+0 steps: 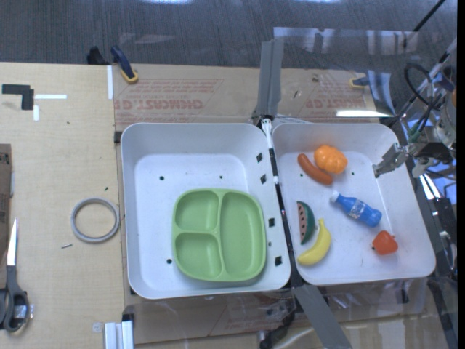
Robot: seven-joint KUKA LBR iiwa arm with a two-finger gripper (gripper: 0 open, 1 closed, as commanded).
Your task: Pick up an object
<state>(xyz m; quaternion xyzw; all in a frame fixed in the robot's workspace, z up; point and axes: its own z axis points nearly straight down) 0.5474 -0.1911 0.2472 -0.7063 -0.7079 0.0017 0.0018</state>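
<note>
The right bin (407, 264) holds several toy foods. An orange fruit (330, 158) lies at the back, touching a red sausage (313, 169). A blue bottle (357, 209) lies on its side in the middle. A watermelon slice (305, 221) and a yellow banana (317, 244) sit by the left wall. A small red-orange pepper (384, 243) rests at the front right. My gripper (387, 163) hangs at the bin's back right rim, apart from every object, with the arm's cables behind it.
The left bin (145, 158) carries a green divided plate (219, 235). On the bench to the left lie a tape ring (95, 219) and scissors (13, 297). A blue and yellow clamp (125, 64) sits at the back.
</note>
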